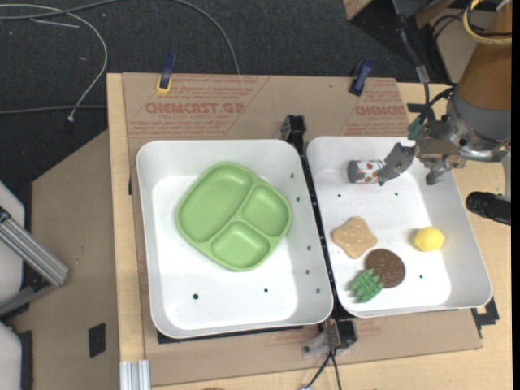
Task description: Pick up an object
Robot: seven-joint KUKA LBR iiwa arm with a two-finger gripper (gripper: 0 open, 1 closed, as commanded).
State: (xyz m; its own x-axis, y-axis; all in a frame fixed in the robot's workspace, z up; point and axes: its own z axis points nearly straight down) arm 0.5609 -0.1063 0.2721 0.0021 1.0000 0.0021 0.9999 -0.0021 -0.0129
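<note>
Tool (393, 166) over right bin (463, 295), fingers touching small can (365, 171) lying on its side at bin's back; can't tell whether it grips. Left bin holds green divided plate (234, 215).

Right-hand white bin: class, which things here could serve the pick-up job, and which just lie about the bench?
For the job:
gripper
small grey and red can
tan toast-shaped toy
yellow lemon toy
brown round cookie toy
green pineapple-like toy

Lying about:
green three-compartment plastic plate
two blue clamps
</note>
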